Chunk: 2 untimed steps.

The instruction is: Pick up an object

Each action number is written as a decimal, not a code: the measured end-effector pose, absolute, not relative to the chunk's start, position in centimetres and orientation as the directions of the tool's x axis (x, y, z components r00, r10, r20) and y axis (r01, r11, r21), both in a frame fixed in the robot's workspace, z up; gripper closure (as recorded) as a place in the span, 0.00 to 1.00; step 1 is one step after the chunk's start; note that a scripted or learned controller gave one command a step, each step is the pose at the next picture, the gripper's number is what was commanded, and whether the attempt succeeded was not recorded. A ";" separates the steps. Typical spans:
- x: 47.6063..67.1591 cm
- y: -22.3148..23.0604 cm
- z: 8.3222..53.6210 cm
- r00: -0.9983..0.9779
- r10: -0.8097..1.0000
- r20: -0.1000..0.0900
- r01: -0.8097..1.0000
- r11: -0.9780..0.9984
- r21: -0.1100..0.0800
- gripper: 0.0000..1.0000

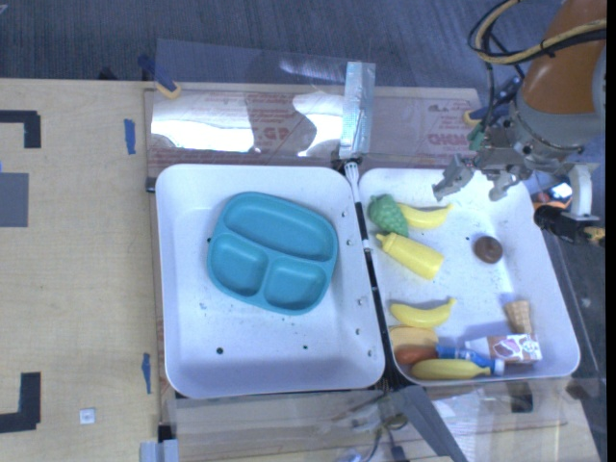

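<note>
My gripper [474, 185] hangs open over the far part of the right bin [553, 287], its two fingers spread with nothing between them. Just left of it lie a green toy vegetable [386, 213] and a small banana [426, 217]. A yellow bottle [412, 254] lies below those. A brown round piece [489, 249] sits below the gripper. Nearer the front lie a second banana [421, 312], an ice cream cone [520, 314], a tube with a blue cap [491, 352], a third banana [450, 369] and a red-orange piece [414, 345].
The left bin [183, 306] holds a blue divided plate [272, 251]. A clear wall with a metal post [356, 109] stands behind both bins. A wooden bench top [72, 258] lies to the left. Yellow and black cables [520, 27] loop above the arm.
</note>
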<state>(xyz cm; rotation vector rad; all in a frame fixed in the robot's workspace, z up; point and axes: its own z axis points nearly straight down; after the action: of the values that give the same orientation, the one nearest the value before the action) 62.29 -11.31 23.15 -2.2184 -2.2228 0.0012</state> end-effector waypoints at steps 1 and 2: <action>63.0 -11.1 8.9 -0.162 0.987 -0.002 0.987 0.162 0.008 0.00; 65.0 -10.7 12.7 -0.052 0.999 -0.002 0.999 0.052 0.006 0.00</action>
<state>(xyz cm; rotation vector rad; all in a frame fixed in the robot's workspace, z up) 64.97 -10.66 12.70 -2.1670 -2.2823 -0.0056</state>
